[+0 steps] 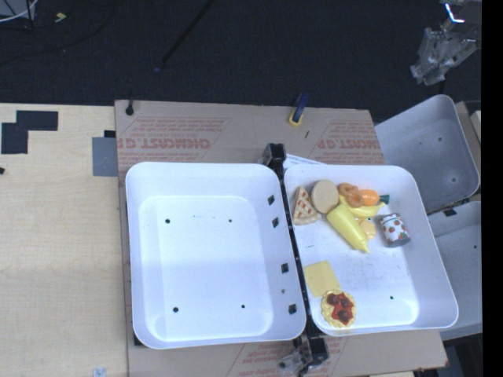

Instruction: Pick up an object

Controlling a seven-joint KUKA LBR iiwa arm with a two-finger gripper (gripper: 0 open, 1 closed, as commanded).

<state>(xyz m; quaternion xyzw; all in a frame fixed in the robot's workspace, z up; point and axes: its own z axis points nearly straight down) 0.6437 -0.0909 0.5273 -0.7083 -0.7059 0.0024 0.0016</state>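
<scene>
Nearest the lens: small tart with red topping, right bin, beside a yellow cheese slice. Other toy food clusters at the far side, around a yellow bottle. Gripper parked high, well clear; jaw state cannot be told.

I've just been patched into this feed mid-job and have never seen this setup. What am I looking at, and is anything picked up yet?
One fixed camera looks down at a slant on a bench with two shallow white bins. The left bin sits beside the right bin, which holds toy food: a waffle piece, a round bun, a yellow bottle, a small can, a cheese slice and a little pizza. The gripper is at top right, away from the bins, carrying nothing visible.
</scene>
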